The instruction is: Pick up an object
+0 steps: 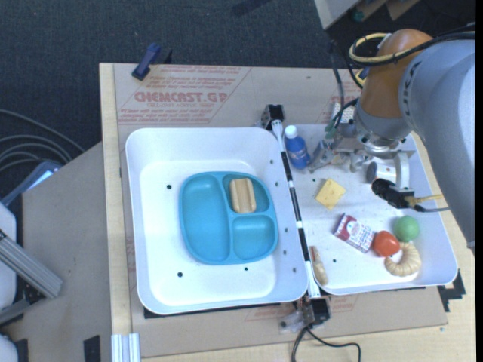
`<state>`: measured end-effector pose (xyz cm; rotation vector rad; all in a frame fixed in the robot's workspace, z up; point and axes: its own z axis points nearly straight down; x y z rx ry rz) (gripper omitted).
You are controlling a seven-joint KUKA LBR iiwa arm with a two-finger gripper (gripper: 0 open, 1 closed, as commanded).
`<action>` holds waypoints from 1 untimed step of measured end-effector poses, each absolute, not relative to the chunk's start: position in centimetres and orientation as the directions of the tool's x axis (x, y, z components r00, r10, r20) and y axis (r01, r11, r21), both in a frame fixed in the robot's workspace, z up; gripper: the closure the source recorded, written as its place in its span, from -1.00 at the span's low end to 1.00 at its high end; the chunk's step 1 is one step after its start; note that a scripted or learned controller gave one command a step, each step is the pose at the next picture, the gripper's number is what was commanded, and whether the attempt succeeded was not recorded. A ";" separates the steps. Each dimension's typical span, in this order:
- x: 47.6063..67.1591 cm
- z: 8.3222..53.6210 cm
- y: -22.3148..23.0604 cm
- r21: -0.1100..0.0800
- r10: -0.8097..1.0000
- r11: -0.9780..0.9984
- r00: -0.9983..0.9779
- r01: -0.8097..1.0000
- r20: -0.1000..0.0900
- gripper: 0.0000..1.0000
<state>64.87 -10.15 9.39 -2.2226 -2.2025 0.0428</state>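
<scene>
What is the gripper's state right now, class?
Gripper: cannot be told; it sits low in the right bin, between the blue bottle and the yellow block.

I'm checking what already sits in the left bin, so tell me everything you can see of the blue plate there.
The blue plate is a light-blue, rounded tray, seemingly plastic, split by raised ridges into three compartments: one large on the left, two smaller on the right. It lies flat, right way up, near the middle of the left bin, resting on the bin's floor and clear of its walls. A tan bread-like piece lies in the upper right compartment; the other two hold nothing visible. The arm is not near it.
</scene>
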 end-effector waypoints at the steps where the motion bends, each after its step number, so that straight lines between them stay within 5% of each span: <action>1: 66.5 8.5 -10.1 -0.005 1.000 -0.001 0.001 1.000 -0.002 -1.00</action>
